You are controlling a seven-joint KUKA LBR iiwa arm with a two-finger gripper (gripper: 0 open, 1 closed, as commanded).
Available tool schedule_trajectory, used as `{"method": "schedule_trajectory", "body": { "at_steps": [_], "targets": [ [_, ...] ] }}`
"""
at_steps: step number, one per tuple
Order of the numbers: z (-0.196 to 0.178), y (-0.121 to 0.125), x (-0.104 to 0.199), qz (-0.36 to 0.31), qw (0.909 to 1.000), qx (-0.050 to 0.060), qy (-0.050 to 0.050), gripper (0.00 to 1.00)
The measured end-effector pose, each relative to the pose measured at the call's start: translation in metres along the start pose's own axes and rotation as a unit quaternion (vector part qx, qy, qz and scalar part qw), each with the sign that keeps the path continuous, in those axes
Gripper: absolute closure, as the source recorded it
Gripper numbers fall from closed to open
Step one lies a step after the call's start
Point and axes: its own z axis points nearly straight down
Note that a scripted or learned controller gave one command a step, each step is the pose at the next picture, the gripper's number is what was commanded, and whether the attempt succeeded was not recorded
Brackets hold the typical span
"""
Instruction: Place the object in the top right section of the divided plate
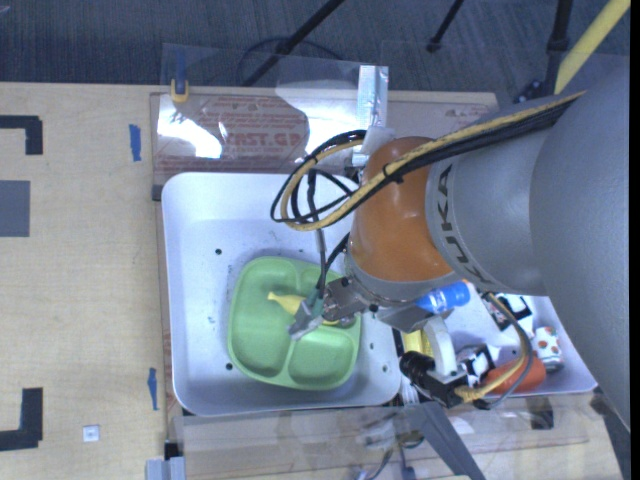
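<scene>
Green divided plate point(262, 343) in left bin point(190, 268) — yellow object point(284, 299) inside | fingers point(305, 321) — spread unclear

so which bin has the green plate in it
The left bin: the green plate lies in it, under the gripper. The right bin holds small mixed objects instead.

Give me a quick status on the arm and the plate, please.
End effector low over the green divided plate. Yellow object lying in the plate beside it. Grip state unclear. Arm covers right bin.

A yellow banana-like object point(281, 301) lies in the green divided plate point(262, 340)
</scene>
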Motion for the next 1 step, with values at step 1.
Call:
{"method": "schedule_trajectory", "body": {
  "at_steps": [1],
  "targets": [
    [-0.0093,0.0006,-0.0004,0.001,1.0,-0.001,0.0,1.0]
  ]
}}
